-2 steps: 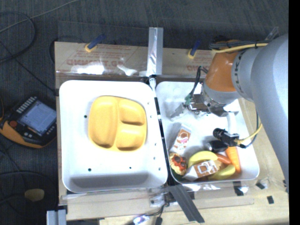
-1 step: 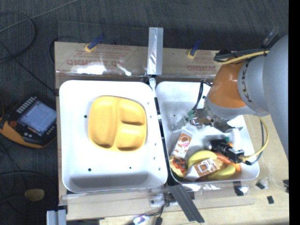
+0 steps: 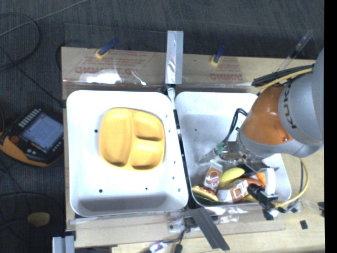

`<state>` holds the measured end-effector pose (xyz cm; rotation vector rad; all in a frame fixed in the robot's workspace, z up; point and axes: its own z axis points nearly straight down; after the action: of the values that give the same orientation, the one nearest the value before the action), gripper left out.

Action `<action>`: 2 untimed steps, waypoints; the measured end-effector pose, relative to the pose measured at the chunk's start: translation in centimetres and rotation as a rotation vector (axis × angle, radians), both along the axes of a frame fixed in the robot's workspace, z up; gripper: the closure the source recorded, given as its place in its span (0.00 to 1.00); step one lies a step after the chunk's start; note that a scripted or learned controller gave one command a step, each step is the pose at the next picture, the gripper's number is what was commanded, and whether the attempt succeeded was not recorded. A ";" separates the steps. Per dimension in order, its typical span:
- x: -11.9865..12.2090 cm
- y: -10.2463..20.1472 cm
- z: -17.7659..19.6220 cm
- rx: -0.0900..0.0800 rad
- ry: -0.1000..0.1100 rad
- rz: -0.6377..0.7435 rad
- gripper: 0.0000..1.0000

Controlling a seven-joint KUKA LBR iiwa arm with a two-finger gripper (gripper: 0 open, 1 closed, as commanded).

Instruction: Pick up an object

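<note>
The grey arm [image 3: 292, 115], orange band at the wrist, reaches in from the right and hangs low over the right bin [image 3: 196, 115], its wrist covering the gripper [image 3: 238, 159]; whether the gripper is spread or closed cannot be told from this angle, and nothing can be seen held in it. Beneath and just in front of the wrist lies a heap of small goods in the bin's near corner: a banana [image 3: 230, 177], an orange-and-white packet [image 3: 212, 177], a carton [image 3: 240, 192] and other pieces too jumbled to name. The left bin [image 3: 79, 157] carries a yellow tray [image 3: 131, 137] with three compartments, well apart from the arm. The step in hand looks like the descent onto the heap, with no pick yet shown. The next move calls for closing on one item, the banana being nearest the wrist, then a straight lift, since the pieces touch and overlap and a neighbour could be dragged along.
</note>
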<state>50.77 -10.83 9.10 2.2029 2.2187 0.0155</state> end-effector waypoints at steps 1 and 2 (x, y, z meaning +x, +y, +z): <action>6.9 1.1 -0.1 -0.001 0.003 0.041 0.00; 0.3 0.7 0.0 0.000 0.005 0.035 0.00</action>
<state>51.04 -10.18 9.06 2.1666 2.2597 0.0111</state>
